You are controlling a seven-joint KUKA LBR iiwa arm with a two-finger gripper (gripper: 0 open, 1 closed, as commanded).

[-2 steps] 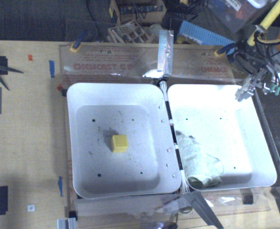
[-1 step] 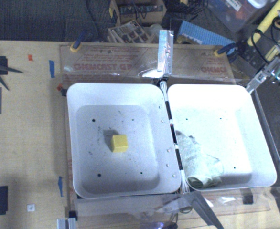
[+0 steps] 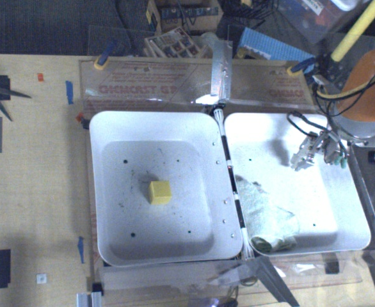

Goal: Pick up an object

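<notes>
Yellow block: small cube, lying alone near the middle of the left bin, square to nothing, apart from every wall; a candidate for the pick. Rolled grey-white cloth: second candidate; lies in the right bin along its left side, running toward the near corner, its rolled end just beside the near wall.

Gripper: over the upper part of the right bin, well apart from the block and near but clear of the cloth; its metal fingers point down and to the left with nothing between them; how far they are parted is too small to tell.

Progress: nothing lifted; both items rest on their bin floors; choosing, descending, closing and raising all appear left to do.

Surface: two shallow white bins side by side, floors scuffed and speckled, on a pale wooden bench; clear sheeting along the far edge of the bins.

Room: cables, a blue panel, a yellow bar and boxed clutter behind the bench.
</notes>
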